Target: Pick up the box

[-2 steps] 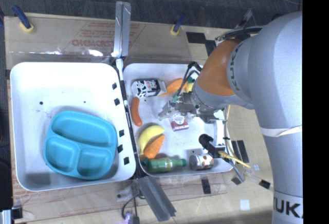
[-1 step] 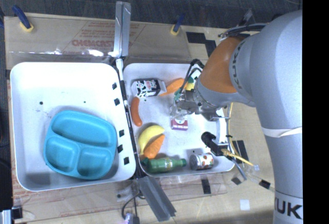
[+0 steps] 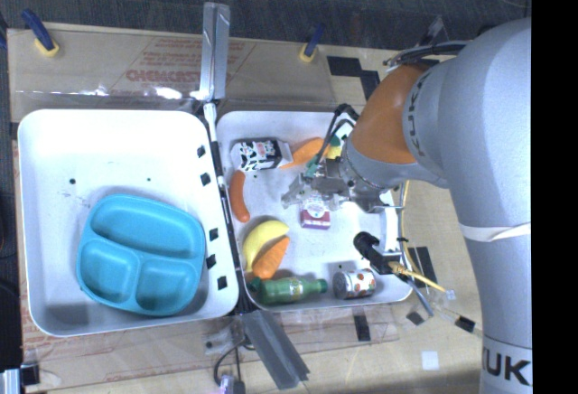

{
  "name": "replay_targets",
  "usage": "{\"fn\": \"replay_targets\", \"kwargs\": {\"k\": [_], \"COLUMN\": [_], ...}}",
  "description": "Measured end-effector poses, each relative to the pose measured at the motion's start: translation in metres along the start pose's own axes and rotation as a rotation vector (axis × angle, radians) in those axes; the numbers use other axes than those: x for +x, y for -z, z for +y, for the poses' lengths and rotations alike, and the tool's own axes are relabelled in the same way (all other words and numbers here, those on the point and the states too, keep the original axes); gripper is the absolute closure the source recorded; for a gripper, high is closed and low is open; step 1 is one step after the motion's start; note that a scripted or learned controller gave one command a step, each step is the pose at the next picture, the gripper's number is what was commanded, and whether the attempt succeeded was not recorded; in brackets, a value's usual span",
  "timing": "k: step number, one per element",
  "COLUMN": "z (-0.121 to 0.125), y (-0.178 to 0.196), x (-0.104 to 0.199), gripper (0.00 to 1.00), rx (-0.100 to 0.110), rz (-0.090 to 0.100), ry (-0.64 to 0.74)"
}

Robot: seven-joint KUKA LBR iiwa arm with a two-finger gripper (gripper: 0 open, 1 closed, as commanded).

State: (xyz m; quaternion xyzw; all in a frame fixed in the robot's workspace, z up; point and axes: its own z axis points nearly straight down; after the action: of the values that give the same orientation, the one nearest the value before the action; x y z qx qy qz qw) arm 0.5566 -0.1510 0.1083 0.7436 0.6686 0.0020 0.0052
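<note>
A: Camera view, from above: where is the box, and how much room is around it?

B: The box, small, red and white, lies near the middle of the right bin. The white floor is bare to its left and on its near side. The gripper is directly at its far edge, so close that I cannot tell if they touch.

A: Are the fingers spread or pressed together?

B: I cannot tell; the metal parts are too small and blurred.

A: What is at the edges of this bin?

B: Along the left wall lie a sausage, a banana and a carrot. Along the near wall lie a green bottle and a can. At the far side is a black and white carton.

A: And the surface around?

B: The bench is brown cardboard, with blue clamps at its far edge.

A: The left bin?

B: It holds a blue divided tray in its near part; the far part is bare white.
</note>
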Motion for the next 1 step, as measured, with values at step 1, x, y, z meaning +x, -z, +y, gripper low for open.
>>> {"fn": "replay_targets", "kwargs": {"k": [1], "z": [-0.0005], "y": [-0.0048], "x": [0.0287], "gripper": [0.0], "rx": [0.01], "rz": [0.004], "ry": [0.037]}}
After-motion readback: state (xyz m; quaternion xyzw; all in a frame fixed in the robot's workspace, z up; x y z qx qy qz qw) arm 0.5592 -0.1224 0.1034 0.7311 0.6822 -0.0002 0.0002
